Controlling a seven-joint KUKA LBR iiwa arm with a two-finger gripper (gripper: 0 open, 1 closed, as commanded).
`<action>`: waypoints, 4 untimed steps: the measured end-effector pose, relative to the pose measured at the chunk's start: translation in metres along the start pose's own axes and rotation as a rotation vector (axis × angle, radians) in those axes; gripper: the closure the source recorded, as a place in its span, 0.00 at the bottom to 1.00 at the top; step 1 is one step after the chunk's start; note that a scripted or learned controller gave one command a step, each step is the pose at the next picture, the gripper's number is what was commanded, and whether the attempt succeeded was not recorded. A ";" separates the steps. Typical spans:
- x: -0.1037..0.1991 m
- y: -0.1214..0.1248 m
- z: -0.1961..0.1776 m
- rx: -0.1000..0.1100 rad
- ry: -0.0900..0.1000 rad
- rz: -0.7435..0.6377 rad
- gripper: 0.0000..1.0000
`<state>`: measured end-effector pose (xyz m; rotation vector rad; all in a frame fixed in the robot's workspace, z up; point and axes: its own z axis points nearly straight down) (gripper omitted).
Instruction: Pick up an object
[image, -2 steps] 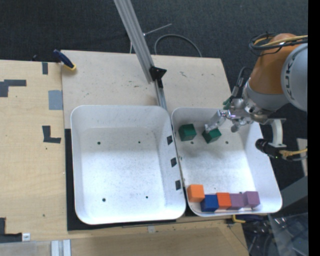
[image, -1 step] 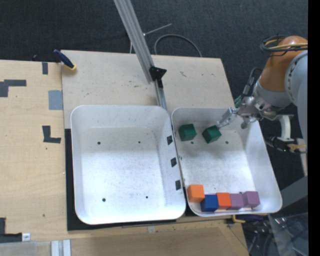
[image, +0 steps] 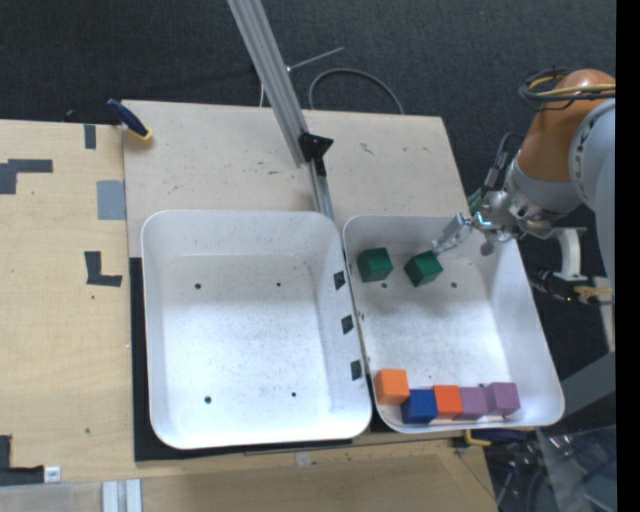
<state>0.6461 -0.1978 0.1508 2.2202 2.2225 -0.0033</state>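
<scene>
Grey metal gripper (image: 447, 240) at 2 o'clock of right white bin (image: 530, 330); finger state can't tell, too small. Green cube (image: 424, 268) just beside tip, second green cube (image: 375, 265) w/ it at 12 o'clock.

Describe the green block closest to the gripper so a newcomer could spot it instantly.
Look in the right bin, at its far end near the arm. Two green cubes sit there side by side; the target green block is the right one, tilted, just below the gripper. Its neighbour, the left green cube, sits nearer the divider.
</scene>
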 end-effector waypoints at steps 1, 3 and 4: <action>0.000 0.000 0.000 0.000 0.000 0.000 0.00; -0.001 -0.055 -0.001 0.004 0.001 0.003 0.00; 0.008 -0.087 0.062 0.003 0.002 0.001 0.00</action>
